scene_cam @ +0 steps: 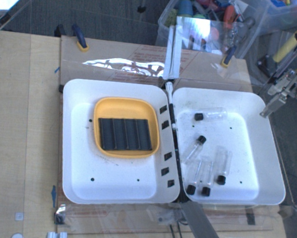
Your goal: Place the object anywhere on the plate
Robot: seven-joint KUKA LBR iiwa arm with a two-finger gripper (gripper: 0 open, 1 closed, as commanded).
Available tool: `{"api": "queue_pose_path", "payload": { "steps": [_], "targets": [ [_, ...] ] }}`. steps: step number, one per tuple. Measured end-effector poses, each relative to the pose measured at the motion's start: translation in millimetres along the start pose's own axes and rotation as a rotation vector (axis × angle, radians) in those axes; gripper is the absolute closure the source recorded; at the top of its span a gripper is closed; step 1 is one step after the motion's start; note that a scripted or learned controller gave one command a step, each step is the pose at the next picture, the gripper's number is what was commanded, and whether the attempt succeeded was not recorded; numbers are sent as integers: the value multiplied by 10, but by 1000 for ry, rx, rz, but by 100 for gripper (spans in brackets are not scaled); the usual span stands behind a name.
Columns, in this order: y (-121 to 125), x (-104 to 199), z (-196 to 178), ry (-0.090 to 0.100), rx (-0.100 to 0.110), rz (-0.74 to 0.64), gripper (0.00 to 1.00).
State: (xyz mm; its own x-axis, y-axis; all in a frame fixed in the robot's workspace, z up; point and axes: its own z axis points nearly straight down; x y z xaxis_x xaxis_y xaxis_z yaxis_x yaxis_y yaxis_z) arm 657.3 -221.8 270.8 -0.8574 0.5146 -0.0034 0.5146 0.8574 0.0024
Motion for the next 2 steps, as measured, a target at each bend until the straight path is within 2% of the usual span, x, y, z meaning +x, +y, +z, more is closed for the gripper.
{"api": "queue_pose_path", "payload": {
  "steps": [1,2],
  "targets": [
    [9,-14,90,1,0,-266,0],
    [1,-6,-40,-5,-1,-291,0]
  ]
}}
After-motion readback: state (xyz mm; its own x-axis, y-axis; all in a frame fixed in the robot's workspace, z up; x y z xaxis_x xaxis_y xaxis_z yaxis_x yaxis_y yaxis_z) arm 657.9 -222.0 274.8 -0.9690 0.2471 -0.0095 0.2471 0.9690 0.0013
